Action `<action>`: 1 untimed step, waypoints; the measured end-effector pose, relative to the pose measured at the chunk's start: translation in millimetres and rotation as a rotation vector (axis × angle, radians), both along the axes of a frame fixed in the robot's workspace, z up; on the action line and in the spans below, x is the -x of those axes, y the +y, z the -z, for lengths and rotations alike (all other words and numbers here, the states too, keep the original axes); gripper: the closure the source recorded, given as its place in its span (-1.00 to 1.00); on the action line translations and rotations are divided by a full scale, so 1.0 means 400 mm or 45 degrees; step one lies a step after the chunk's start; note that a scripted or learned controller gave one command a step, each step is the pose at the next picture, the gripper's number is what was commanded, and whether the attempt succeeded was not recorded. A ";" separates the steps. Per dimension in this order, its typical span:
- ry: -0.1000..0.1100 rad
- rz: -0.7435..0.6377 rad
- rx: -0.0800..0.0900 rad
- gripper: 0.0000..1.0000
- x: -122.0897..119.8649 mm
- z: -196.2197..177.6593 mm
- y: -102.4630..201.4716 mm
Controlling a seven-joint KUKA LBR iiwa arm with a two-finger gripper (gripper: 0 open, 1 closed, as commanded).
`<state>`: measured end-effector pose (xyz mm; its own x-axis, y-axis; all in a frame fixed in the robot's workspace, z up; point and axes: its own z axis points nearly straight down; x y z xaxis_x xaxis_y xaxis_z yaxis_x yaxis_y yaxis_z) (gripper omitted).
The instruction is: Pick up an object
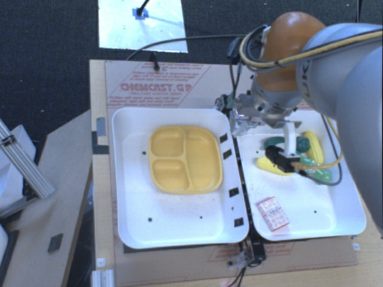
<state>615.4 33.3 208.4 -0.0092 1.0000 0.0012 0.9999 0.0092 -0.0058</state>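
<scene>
Camera view: red-and-white packet (273, 213), long axis upper-left to lower-right.

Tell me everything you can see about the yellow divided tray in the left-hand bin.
The yellow tray is a rounded square, seemingly smooth plastic, moulded into three compartments: two smaller ones on its left and one long one on its right. It lies flat, open side up, slightly turned, on the floor of the left bin. Nothing sits in it, and it touches only the bin.

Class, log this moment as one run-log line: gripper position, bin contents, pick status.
gripper over right bin | right bin: yellow-green cluster, red-white packet | left bin: yellow tray | pick: unconfirmed
</scene>
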 end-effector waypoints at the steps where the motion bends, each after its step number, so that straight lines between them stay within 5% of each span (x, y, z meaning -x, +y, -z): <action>1: -0.005 -0.002 0.000 1.00 0.026 -0.034 0.135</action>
